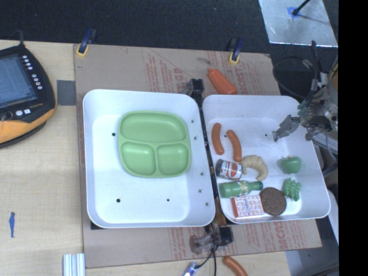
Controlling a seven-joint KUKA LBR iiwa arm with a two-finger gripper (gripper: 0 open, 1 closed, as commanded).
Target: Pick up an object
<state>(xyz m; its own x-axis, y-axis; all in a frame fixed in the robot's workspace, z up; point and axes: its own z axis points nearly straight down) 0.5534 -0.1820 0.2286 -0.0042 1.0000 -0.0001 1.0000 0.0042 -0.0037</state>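
The gripper (pixel 294 126) is hanging over the right bin (pixel 261 109) at about 2 o'clock of that bin, entering from the right edge of the view. Whether its fingers are spread or pressed together cannot be told at this resolution. Nothing is showing between them.

The right bin is holding the loose items. Two sausages (pixel 217 138) are lying side by side at 10 o'clock of the bin, both running roughly top to bottom. A can (pixel 229 169) is lying on its side near the bin's left wall, and a croissant (pixel 256 165) is lying just beside it at 3 o'clock. A green bottle (pixel 240 187) is lying on its side directly below the can. A red-and-white box (pixel 247 206) is lying at 6 o'clock of the bin, with a brown disc (pixel 272 201) touching it on the right. A green pepper (pixel 290 164) is sitting at 4 o'clock of the gripper, well apart from it, and a green leafy piece (pixel 292 188) is sitting below the pepper.

The left bin (pixel 103 200) is holding a green divided tray (pixel 154 144) in its upper half.

A carrot (pixel 221 81) is lying on the cardboard at 12 o'clock of the right bin. A pendant (pixel 20 94) is resting at 9 o'clock of the bench.
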